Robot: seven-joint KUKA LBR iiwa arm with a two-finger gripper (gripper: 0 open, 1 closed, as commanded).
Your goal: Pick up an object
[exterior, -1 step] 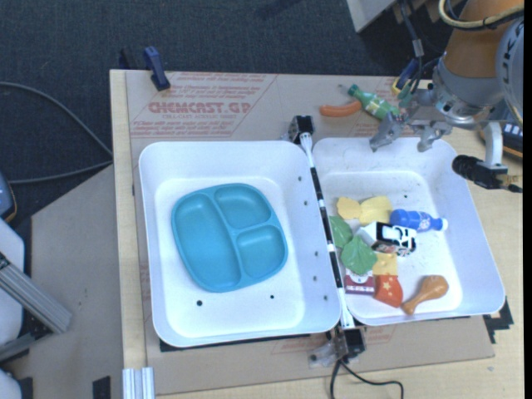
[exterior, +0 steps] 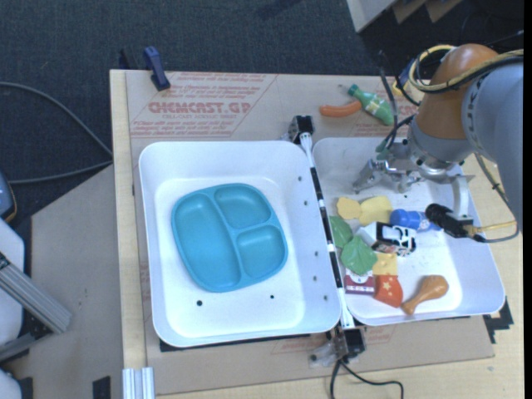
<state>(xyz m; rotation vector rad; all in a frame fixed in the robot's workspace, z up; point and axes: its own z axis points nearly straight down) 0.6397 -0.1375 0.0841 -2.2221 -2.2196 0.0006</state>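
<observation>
blue tray (exterior: 229,235) – glossy smooth plastic | white bins (exterior: 158,223) – smooth plastic | bench (exterior: 125,248) – matt wood

A turquoise divided plate (exterior: 230,236) is seen in the white left bin (exterior: 158,181). In the white right bin (exterior: 486,277) a yellow piece (exterior: 366,208), a blue piece (exterior: 406,219), green leaves (exterior: 356,253), a red piece (exterior: 388,290) and a tan drumstick (exterior: 426,293) are found. The tabletop (exterior: 199,106) is tan cardboard with red lettering. The arm (exterior: 465,98) is coloured grey and orange.
</observation>
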